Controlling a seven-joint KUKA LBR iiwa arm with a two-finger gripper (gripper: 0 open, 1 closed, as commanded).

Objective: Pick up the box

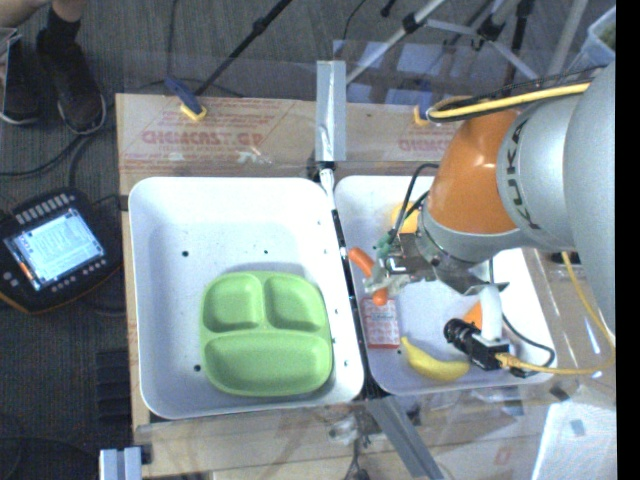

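Box flat, long axis near-far

You had a bright, even picture. The white bins glared a little, and the right bin looked washed out near the arm. Soft shadows lay under the green tray. Everything looked a bit blurry, and small things were hard to see.

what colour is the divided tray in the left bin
Light green, plain with no pattern; the divided tray shows clearly in the camera view.
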